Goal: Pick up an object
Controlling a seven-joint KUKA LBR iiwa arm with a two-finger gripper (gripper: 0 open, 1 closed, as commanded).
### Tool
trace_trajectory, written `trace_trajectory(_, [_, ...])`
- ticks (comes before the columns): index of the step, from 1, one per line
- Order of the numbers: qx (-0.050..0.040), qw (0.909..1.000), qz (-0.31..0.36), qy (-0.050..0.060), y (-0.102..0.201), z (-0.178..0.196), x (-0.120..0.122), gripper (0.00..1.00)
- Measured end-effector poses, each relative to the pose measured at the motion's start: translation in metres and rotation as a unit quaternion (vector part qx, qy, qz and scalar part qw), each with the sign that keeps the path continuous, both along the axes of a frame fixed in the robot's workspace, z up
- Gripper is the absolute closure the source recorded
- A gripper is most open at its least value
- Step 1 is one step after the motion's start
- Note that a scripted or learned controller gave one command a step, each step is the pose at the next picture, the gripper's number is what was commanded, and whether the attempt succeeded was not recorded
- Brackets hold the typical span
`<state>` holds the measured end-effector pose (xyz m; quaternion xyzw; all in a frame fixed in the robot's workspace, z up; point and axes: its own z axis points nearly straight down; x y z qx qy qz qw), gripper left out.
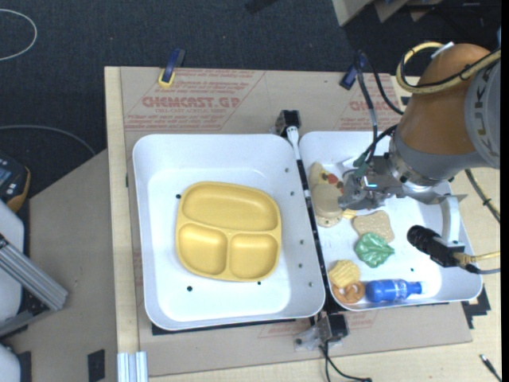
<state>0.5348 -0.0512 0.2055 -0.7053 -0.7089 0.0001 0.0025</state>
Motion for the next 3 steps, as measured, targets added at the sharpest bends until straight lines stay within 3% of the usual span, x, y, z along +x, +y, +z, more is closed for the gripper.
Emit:
trace_trajectory(1, [-0.0001, 1.0000, 0.001, 0.000, 0.051, 0.004, -0.006, 1.00])
trace_trajectory(2, [-0.0011, 1.0000, -0.001, -0.002, 0.074, 0.027, -0.023, 1.00])
trace_trajectory(3, [-0.0016, 1.0000, -0.002, -0.002, 0.078, 0.029, -0.020, 1.00])
